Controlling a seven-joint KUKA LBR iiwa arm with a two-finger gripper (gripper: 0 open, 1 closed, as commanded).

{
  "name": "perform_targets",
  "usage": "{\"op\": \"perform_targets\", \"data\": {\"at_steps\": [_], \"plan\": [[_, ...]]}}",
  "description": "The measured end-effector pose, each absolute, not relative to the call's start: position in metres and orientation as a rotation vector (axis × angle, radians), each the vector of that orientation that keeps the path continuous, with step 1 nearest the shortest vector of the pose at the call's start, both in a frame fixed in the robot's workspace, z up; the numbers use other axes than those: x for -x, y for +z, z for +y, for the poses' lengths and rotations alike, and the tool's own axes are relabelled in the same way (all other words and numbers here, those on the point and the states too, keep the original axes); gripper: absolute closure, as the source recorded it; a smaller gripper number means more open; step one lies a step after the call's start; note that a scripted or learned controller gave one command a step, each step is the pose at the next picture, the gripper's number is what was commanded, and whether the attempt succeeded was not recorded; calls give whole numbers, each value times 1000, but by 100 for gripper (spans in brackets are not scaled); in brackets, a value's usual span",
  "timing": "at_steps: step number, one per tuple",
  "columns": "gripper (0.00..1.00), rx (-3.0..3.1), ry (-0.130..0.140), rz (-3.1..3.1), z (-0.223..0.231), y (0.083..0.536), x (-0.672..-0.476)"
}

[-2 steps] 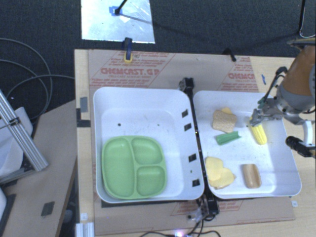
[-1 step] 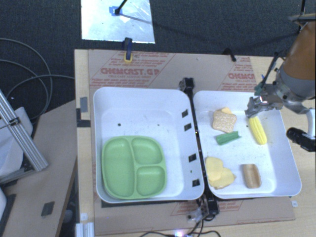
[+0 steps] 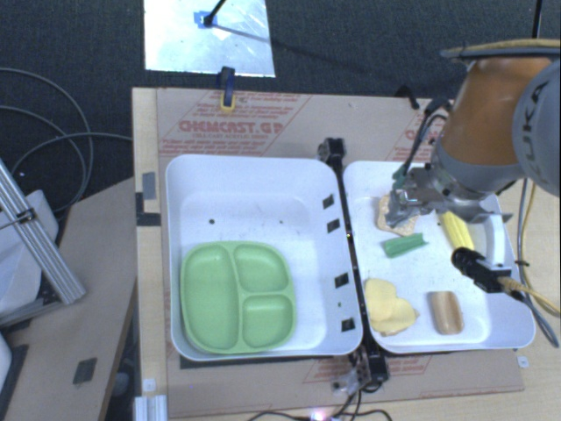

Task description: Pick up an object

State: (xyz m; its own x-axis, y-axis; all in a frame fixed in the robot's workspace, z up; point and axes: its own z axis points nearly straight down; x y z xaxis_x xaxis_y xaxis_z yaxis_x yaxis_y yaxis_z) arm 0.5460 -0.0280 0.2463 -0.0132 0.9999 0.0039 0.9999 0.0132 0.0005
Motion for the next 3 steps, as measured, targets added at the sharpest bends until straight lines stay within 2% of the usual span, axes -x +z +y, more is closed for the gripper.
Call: {"op": "perform_targets", "data": {"at_steps": [1, 2, 3], "plan": [[100, 2222, 0, -2221, -47, 223, -553], [100, 2212, -4, -2230, -4, 260, -504], [100, 2213, -12, -2235, 36, 320, -487]]}}
